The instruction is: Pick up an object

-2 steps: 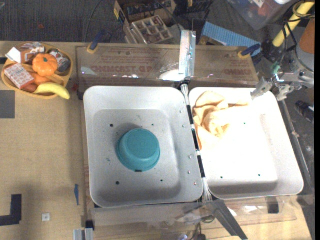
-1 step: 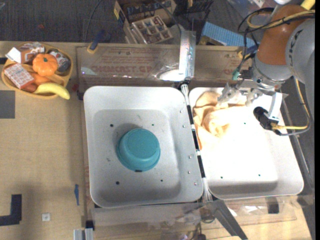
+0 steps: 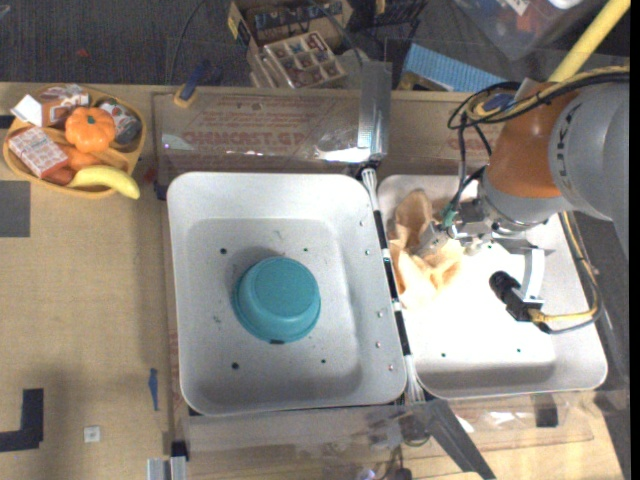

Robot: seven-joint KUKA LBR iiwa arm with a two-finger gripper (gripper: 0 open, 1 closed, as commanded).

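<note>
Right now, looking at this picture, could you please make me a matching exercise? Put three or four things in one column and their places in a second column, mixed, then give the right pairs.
Things:
1. teal bowl
2. tan crumpled object
3. banana
4. robot hand

Places:
A. in the small basket at the top left of the bench
B. in the middle of the left bin
C. over the right bin, at the tan object
D. at the left side of the right bin

Pairs: 1-B, 2-D, 3-A, 4-C

Bench (image 3: pixel 80 298) — two bins
Left bin (image 3: pixel 200 208) centre frame, right bin (image 3: pixel 570 368) beside it; fruit basket (image 3: pixel 20 153) upper left.
</note>
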